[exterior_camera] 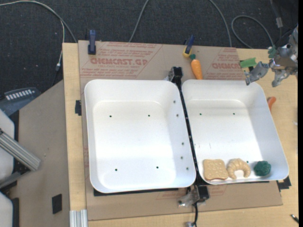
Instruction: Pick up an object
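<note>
Far from the toast (214,170), the end effector (266,75) hangs spread and empty, so a descent risks missing everything.

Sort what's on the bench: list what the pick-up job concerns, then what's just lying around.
For the job:
square tan cracker
pale croissant-shaped toy
dark green round toy
gripper
right white bin

Lying about:
orange carrot toy beyond the bins
blue clamp
left white bin
</note>
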Available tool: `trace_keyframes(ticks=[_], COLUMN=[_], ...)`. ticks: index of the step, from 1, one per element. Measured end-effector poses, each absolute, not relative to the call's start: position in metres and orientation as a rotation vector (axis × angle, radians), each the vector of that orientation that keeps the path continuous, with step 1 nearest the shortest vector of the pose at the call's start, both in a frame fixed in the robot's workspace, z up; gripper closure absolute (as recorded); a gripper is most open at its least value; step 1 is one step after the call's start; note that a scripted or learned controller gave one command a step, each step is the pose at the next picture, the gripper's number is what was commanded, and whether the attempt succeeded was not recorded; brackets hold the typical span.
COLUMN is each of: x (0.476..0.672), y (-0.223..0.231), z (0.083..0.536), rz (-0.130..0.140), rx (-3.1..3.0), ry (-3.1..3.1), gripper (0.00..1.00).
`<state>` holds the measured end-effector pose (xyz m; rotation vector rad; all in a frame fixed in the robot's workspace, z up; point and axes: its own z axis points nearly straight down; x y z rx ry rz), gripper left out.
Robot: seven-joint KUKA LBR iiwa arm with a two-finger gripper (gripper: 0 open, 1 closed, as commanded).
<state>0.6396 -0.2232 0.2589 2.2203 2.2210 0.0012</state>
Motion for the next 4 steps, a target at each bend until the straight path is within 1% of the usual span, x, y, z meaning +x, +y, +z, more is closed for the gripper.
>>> trace_keyframes(ticks=[1, 2, 3, 4], x=[0.626, 0.578, 0.58, 0.543], y=[-0.223, -0.218, -0.218, -0.195], z=[0.107, 0.084, 0.085, 0.085], rz=[-0.007, -0.002, 0.001, 0.0], rx=[2.227, 2.225, 2.221, 2.222], ry=[2.227, 2.223, 2.221, 2.223], gripper=[0.0, 0.0, 0.0, 0.0])
